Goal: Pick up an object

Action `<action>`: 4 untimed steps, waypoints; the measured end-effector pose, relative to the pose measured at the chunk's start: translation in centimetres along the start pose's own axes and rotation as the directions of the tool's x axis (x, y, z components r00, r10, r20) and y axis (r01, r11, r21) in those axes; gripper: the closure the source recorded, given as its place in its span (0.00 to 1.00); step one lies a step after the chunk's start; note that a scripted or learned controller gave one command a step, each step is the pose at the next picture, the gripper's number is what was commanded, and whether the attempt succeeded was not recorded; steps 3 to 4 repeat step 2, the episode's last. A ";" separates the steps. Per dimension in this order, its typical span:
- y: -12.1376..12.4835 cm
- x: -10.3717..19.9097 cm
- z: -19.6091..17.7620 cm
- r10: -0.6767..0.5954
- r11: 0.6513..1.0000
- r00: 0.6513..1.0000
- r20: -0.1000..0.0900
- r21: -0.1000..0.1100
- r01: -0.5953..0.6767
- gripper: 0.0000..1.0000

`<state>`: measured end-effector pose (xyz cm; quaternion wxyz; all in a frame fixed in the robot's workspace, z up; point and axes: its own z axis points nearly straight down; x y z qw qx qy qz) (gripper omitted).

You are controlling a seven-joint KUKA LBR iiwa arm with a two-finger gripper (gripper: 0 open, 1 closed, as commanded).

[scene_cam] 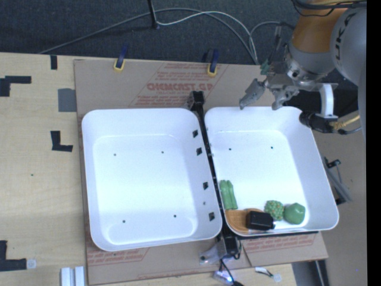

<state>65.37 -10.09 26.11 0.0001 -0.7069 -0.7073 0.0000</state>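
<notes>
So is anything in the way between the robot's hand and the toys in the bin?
Nothing visible. The hand hangs over the right bin's far edge; bare white floor lies between it and the toys at the near edge.

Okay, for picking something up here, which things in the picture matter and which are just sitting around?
Matter for the pick:
gripper, open, above the right bin's far edge
right bin
green long piece
bumpy green piece
round green piece
black block
wooden dish

Just lying about:
left bin
two clamps
cable

Red printed lettering on the brown cardboard sheet point(172, 85) near its far edge, behind the bins, reads roughly "CHEMCAST GP"; smaller lines illegible.
</notes>
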 end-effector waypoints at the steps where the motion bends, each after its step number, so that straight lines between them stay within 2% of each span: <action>1: -3.7 5.6 1.5 -0.003 1.000 1.000 -0.001 0.000 0.003 0.00; 2: -8.4 12.9 6.8 -0.005 1.000 1.000 -0.001 0.005 0.005 0.00; 4: -8.4 12.9 6.8 -0.005 1.000 1.000 -0.001 0.005 0.005 0.00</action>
